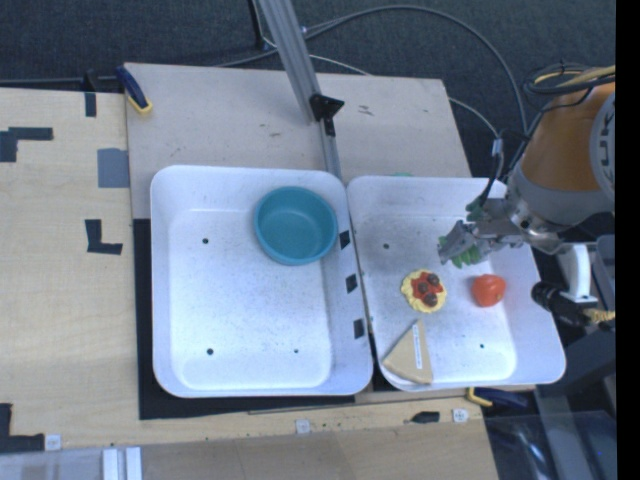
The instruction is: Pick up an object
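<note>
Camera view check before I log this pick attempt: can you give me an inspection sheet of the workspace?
Surface: bench bearing two shallow white bins side by side, left bin and right bin.
Job's things: blue bowl in the left bin; small tart with red topping, red tomato-like piece and tan wedge in the right bin; a green item right at the gripper.
Clutter: nothing seen.
Grippers: gripper low over the right bin, above the tart.
Cables: grey cables looping behind the bench.
Surroundings: metal pole, dark floor, tape marks on the wooden surface at left.
</note>
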`<state>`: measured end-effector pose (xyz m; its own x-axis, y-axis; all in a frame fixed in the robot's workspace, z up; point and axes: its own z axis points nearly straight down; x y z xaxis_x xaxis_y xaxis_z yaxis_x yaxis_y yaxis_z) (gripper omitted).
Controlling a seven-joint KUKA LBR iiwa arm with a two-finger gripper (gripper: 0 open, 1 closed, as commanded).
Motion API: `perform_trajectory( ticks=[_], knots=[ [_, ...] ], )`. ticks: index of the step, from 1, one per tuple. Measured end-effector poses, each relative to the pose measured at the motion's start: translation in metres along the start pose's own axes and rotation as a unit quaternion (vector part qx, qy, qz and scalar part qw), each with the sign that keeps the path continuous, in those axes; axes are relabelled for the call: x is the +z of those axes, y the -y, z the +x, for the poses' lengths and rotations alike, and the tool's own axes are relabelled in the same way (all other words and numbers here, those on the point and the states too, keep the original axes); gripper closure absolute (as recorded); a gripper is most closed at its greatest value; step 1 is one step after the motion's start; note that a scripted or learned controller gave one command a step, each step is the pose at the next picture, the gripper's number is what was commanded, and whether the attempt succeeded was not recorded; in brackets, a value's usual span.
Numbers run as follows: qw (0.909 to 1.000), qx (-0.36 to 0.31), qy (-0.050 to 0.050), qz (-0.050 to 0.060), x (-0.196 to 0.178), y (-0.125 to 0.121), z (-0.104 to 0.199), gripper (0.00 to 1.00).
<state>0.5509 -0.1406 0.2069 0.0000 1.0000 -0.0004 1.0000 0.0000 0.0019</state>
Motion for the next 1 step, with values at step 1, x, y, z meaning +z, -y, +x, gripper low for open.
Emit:
perform_trajectory(
  ticks=[1],
  knots=[
    [1.0, 0.0, 0.0, -0.001, -0.0595, 0.0056, -0.0034, 1.0]
  ],
)
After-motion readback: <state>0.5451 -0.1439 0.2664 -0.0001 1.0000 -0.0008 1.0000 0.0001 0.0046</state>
